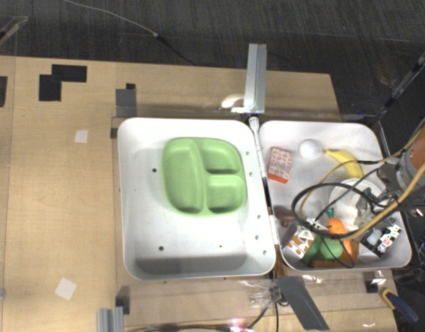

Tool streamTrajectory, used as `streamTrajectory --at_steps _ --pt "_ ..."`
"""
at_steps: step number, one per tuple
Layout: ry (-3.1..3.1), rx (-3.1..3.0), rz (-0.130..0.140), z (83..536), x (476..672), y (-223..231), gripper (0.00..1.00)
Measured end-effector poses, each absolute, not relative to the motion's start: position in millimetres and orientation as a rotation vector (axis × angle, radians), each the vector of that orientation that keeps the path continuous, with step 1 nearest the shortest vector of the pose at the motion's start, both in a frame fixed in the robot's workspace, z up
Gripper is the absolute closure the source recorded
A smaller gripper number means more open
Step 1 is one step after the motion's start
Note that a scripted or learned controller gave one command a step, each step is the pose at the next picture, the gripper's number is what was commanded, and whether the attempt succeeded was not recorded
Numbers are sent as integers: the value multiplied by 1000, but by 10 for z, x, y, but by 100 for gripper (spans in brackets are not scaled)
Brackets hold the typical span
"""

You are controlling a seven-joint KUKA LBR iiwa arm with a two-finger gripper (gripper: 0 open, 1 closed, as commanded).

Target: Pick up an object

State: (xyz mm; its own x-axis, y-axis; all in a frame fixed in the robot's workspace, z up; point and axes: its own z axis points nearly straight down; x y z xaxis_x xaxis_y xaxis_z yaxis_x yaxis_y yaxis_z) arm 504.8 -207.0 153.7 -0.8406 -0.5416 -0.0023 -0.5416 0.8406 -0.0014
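Bins: two shallow white plastic bins side by side; left bin (139, 254), right bin (295, 135).
Tray: one pale green moulded plastic tray with three compartments (202, 175), lying in the left bin. Looks stiff and light, but broad and smooth; my guess is a two-finger grab only works on its rim.
Arm: one grey arm with orange band (421, 151) entering from the right, black cables looping over the right bin.
Gripper: claw (340, 216) low over the clutter in the right bin; cannot tell if it is open, closed or on anything, cables hide it.
Banana: one yellow banana (343, 160), far side of right bin. Likely soft, curved, bruises easily; take it across the middle.
Card: one small red-and-white printed packet (280, 164), near the divider. Flat and light, hard to pinch off the floor.
Ball: one small white ball (309, 148) beside the banana. Would roll away.
Near-corner heap: orange, green and patterned pieces (323, 244); count unclear.
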Motion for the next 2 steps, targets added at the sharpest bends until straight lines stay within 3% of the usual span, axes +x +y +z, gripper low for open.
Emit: streamTrajectory --at_steps 1,2 --pt "3031 -755 -15 2540 5778 -2046 100" --pt "3010 -857 -1 2426 6209 -1389 100"
